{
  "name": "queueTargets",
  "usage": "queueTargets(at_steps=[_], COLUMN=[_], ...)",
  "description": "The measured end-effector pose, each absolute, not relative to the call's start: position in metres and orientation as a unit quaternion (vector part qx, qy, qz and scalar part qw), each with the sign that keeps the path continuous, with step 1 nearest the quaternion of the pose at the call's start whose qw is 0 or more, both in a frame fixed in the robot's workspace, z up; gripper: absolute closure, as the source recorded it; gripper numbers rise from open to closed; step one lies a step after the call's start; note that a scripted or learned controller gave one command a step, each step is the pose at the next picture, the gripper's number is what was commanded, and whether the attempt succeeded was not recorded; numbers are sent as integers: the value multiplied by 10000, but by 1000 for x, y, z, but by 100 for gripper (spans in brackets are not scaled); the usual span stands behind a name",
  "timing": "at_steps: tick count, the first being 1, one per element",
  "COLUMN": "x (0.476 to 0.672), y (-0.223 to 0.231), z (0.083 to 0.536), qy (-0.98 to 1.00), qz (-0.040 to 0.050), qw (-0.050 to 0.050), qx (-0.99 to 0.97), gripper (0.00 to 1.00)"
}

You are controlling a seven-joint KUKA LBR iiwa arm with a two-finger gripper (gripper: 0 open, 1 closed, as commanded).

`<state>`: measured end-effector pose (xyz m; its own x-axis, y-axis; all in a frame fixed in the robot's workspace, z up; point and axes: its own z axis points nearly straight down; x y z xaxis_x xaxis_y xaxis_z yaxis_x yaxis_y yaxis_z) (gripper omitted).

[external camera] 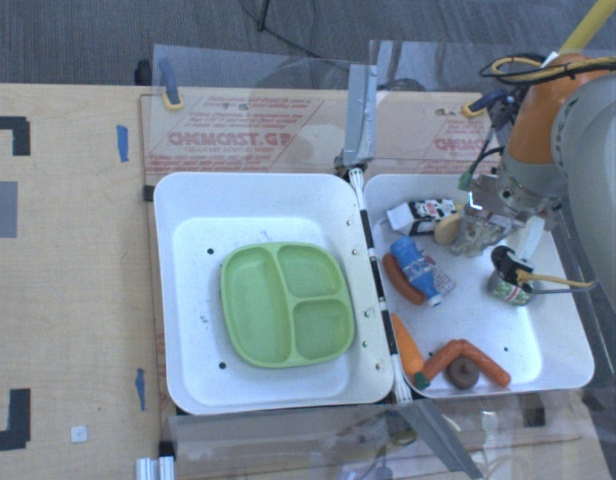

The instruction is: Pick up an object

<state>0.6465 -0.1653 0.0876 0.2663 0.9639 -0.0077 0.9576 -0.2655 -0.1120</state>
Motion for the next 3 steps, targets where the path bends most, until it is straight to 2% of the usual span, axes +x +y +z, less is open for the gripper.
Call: queueTargets(at_steps=[1,2,3], x=[643,647,650], y=[-167,-188,-194], z=[86,78,91], qy=[-6034,-6039,-6010], qz=[417,334,302], qw=[459,426,277], qx=[-7950,-7953,-7982], gripper=[0,0,100])
